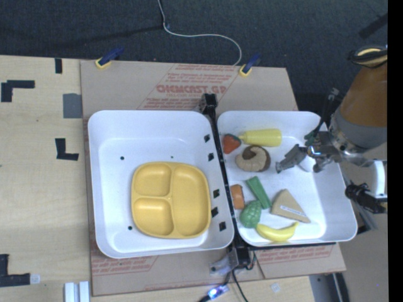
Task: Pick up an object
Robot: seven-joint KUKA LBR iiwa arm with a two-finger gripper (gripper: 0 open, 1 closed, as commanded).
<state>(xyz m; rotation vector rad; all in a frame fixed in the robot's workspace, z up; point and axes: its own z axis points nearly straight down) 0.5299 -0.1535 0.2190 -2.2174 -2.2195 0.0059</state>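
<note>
Over the right bin (327, 228), my gripper (305, 158) hangs with fingers spread, nothing between them; mushroom (253, 158) sits just left, wedge (289, 206) nearer the front.

Empty hand (305, 158), fingers spread wide

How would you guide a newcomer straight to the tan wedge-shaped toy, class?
Start at the right bin, the one crowded with toy food. Near its front edge, just above the yellow banana and right of the green stick, lies the tan wedge. Its pale triangular shape, like a sandwich slice, sets it apart from its neighbours.
</note>
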